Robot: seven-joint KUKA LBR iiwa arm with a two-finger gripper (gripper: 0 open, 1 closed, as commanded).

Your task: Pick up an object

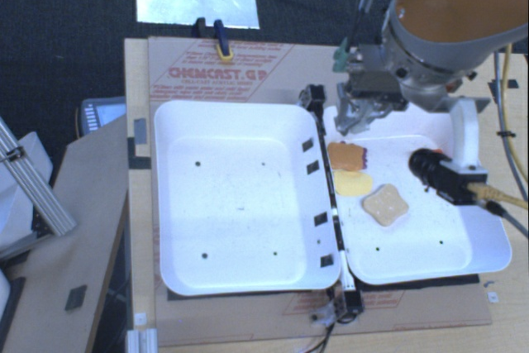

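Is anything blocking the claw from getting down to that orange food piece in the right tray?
Nothing visible does. The gripper hangs just above the orange piece, with only open space between; the yellow piece and toast lie nearer the camera.

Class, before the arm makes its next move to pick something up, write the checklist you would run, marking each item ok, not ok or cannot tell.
1. Pickable things present: ok; toast, yellow slice and orange slice lie in the right bin.
2. Tool over that bin: ok, near its far left corner.
3. Tool above a target: ok, orange slice just beneath.
4. Something held: not ok, nothing seen between fingers.
5. Finger opening: cannot tell.
6. Toast free of neighbours: ok.
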